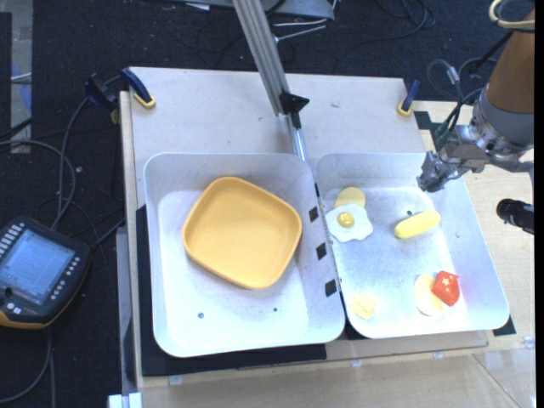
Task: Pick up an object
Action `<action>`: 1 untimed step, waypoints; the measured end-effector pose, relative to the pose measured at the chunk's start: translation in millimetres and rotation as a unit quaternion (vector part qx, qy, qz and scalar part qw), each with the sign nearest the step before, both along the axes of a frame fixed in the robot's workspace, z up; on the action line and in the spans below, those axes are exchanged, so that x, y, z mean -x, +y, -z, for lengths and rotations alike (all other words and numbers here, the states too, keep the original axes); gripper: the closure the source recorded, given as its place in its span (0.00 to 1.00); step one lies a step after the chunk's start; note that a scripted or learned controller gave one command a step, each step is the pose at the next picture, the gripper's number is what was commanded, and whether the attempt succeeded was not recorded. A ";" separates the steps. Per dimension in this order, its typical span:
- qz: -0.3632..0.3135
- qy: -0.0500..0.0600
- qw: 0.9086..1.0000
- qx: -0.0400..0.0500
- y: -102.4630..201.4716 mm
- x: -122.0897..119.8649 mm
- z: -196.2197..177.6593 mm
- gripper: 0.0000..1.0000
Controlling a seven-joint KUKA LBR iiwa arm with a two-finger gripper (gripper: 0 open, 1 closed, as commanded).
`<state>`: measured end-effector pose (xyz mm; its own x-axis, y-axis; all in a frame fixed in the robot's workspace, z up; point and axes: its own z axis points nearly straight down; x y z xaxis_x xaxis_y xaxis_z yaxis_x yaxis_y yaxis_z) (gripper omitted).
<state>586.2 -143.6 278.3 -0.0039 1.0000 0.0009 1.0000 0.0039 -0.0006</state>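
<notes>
Your gripper (431,179) hangs over the far right corner of the right bin (476,253), above the rim and apart from everything in it. It is too small and dark to judge, so you cannot tell how wide it stands, and nothing shows in its hold.

The pickable pieces all lie in that right bin. A yellow banana-like piece (417,224) lies nearest the gripper, just left and nearer than it. A toy fried egg (348,222) sits at the far left of the bin, close to the wall shared with the left bin (161,253). A red-and-white piece (439,291) lies near the right rim, and a small pale yellow bit (364,308) lies at the near edge.

The yellow plate (243,231) fills the middle of the left bin.

The banana-like piece looks the easiest target: open floor on all sides. The egg is flat and crowds the wall.
</notes>
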 end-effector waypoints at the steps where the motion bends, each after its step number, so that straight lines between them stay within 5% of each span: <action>1: 0.000 0.000 1.000 0.000 43.6 -10.0 5.7 1.00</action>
